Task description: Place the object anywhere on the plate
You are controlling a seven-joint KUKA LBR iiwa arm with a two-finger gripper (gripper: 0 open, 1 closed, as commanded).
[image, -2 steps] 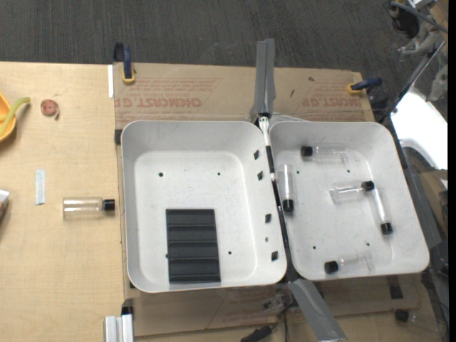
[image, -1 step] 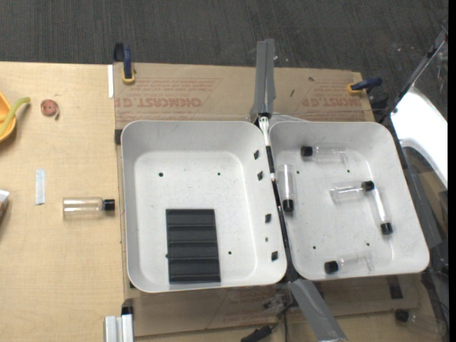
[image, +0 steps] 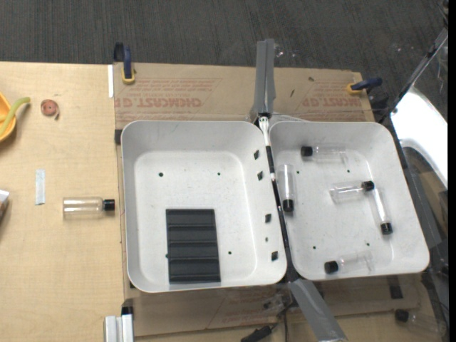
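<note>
Five clear vials [image: 347,192] are seen in the right bin [image: 399,191]; a dark ribbed plate [image: 192,246] in the left bin [image: 142,191]. The gripper's state cannot be told.

1. One camera looks down from above the bench at a slant, its far edge taking in dark floor beyond the bench.
2. It stands far enough off to frame the left bin [image: 142,191] and the right bin [image: 399,191] whole, side by side across the middle and right.
3. The wooden bench top [image: 64,141] fills the left side, and cardboard sheeting [image: 192,98] runs behind the bins.
4. The near edge cuts off just below the bins.
</note>
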